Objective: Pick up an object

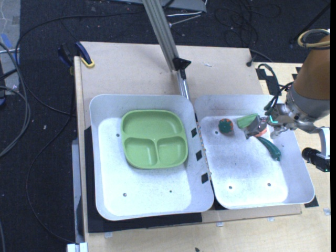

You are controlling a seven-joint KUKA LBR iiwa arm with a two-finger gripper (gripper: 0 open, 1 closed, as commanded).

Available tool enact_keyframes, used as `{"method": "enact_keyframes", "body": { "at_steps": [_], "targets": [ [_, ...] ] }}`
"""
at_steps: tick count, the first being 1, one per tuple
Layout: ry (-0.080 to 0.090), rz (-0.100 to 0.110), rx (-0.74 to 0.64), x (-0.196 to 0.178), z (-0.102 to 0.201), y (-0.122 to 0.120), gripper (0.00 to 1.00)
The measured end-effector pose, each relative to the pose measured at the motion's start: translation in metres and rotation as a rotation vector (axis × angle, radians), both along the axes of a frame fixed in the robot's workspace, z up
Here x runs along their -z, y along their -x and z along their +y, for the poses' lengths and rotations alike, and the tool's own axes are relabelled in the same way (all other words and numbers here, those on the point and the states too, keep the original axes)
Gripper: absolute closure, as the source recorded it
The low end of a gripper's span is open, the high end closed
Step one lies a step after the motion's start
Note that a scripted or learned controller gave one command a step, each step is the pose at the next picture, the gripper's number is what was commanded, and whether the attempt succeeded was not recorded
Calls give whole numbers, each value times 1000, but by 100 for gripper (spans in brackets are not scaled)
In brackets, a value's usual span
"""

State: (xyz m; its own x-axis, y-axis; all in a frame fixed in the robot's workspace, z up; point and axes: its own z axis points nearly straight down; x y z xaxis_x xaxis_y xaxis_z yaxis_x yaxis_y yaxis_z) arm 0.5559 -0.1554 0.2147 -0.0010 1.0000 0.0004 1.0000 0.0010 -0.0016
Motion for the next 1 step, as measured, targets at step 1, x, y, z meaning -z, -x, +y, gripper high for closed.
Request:
{"method": "enact_keyframes", "body": {
  "at_steps": [1],
  "targets": [
    [0,-2,0,-1,0,0,0]
  ]
}}
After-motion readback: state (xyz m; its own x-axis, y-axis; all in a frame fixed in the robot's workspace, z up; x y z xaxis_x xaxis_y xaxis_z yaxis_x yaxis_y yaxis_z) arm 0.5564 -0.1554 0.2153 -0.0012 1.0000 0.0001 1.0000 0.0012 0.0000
